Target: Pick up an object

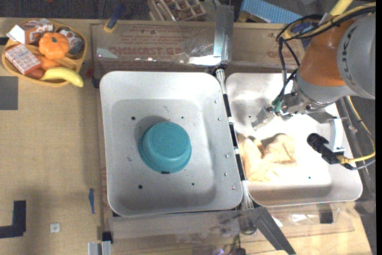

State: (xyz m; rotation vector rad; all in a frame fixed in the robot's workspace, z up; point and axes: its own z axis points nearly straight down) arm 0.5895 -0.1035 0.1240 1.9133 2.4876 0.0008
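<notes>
1. In the right bin [343, 185], we see a crumpled piece of pale tan cloth [268, 155], soft and folded on itself, lying against the wall that this bin shares with the left bin.
2. Just above the cloth, toward the far side of the same bin, we find the gripper [262, 120] at the end of the grey arm [352, 63], which wears an orange band. It points down and toward the left bin. The cloth lies just below its tip, and nothing sits between the fingers; whether they stand wide or narrow, we cannot tell.
3. Left of the right bin, the left bin [119, 92] holds a teal bowl [166, 147] turned upside down near its middle, well apart from the gripper.
4. Far to the left of the left bin, at the bench's edge, we see a yellow dish [15, 63] with a small orange pumpkin [54, 46], a banana [62, 75] and little printed packets; their writing is too small to read.
5. Behind both bins runs a brown cardboard panel [155, 42] with faint red lettering that we cannot make out.
</notes>
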